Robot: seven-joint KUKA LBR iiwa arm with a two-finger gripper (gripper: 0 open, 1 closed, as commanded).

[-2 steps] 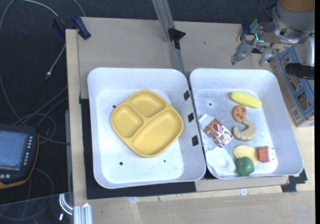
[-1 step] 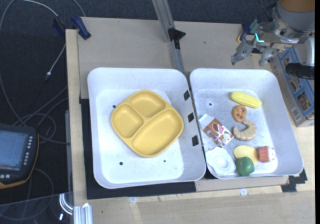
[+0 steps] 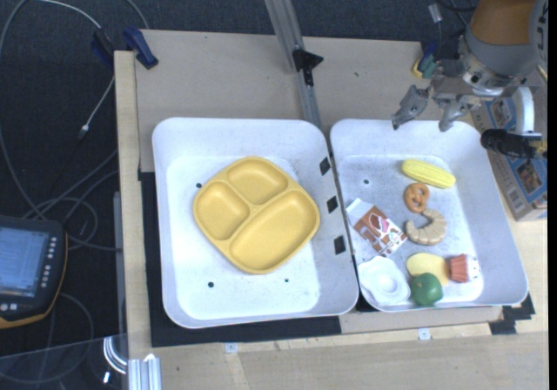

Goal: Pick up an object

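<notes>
Camera view: two-finger gripper (image 3: 428,115) hangs fingers splayed, empty, twelve o'clock of the right white bin (image 3: 500,231); small yellow plastic corn cob (image 3: 427,173) looks light, rigid, slippery, best pinched across its middle.

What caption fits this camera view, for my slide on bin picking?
Open claw hovers over the right bin's far edge, toy food below; yellow divided plate in the left bin.

One fixed camera looks down at a slant from above the desk (image 3: 218,57), far enough to take in both bins (image 3: 174,205) and some floor (image 3: 52,75) at left.
</notes>
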